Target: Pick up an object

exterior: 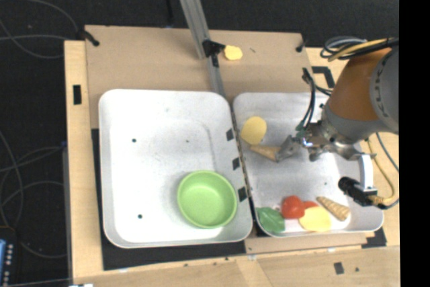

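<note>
Cone-shaped tan piece (264, 152) near the middle of the right bin (282, 107) looks like the likely target, lying with its long axis roughly across the bin, its right end just beside the gripper (296, 146); whether the gripper is open or gripping anything is too hard to tell. Nearest, along the right bin's front edge, sit one green piece (271, 219), one red (291, 207), one yellow (316, 219) and a second cone (334, 208), with one green bowl (207, 199) in the left bin (134, 117). Farther back there's a yellow round thing (254, 130) just behind the target, and another small yellow one (233, 53) out on the bench (269, 57).
</note>
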You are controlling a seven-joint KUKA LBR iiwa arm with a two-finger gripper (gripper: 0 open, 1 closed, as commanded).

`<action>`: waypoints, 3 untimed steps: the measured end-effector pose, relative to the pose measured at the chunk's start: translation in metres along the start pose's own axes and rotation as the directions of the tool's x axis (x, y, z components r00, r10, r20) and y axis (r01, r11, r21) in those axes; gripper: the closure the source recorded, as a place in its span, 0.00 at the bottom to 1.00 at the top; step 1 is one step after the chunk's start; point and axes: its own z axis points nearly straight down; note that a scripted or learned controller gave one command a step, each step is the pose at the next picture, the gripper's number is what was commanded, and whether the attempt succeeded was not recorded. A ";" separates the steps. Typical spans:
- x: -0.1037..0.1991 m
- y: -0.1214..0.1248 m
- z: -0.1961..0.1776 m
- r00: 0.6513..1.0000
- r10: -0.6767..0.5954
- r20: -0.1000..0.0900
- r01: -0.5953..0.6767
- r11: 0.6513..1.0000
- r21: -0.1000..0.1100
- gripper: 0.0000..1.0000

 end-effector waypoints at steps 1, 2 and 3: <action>0.000 0.002 -0.014 1.000 0.003 -0.002 -0.003 1.000 -0.007 1.00; -0.005 -0.005 -0.073 1.000 0.002 -0.001 -0.002 1.000 -0.010 1.00; -0.006 -0.004 -0.108 1.000 -0.009 -0.001 0.009 1.000 -0.009 1.00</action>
